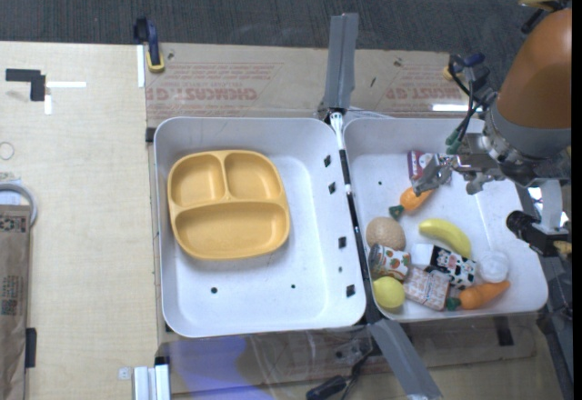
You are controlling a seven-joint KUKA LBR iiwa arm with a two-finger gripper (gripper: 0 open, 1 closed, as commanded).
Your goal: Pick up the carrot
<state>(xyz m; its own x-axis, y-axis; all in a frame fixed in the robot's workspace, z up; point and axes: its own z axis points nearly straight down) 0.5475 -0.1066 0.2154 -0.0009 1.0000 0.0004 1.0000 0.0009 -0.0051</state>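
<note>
Reaching into the right bin (527, 207), the gripper (435, 175) sits at the upper end of a small carrot (415, 199); whether it pinches that carrot or merely touches it cannot be told. A shallow, end-on grip could slip. A second orange piece (482, 295) (possibly another carrot) lies by the bin's near wall.

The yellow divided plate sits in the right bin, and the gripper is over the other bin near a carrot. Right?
Not quite. The camera view shows the yellow divided plate in the left bin; the gripper is over the right bin, near a carrot.
</note>
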